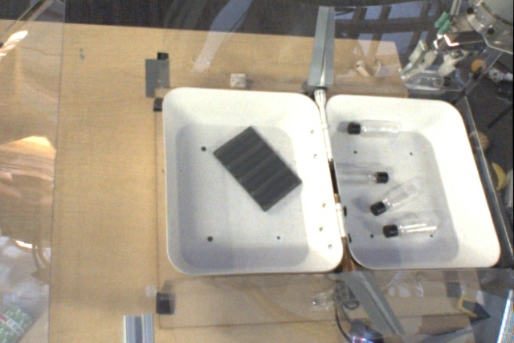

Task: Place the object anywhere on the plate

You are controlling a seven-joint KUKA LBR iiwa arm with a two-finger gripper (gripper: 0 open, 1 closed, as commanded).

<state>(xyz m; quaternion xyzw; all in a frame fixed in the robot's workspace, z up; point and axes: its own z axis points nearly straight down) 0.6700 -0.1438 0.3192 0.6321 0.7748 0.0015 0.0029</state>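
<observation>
In right bin, unlabelled vials

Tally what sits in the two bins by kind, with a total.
Clear vials with black caps, right bin: 4 ()
Dark ribbed plate, left bin: 1
Total: 5
</observation>
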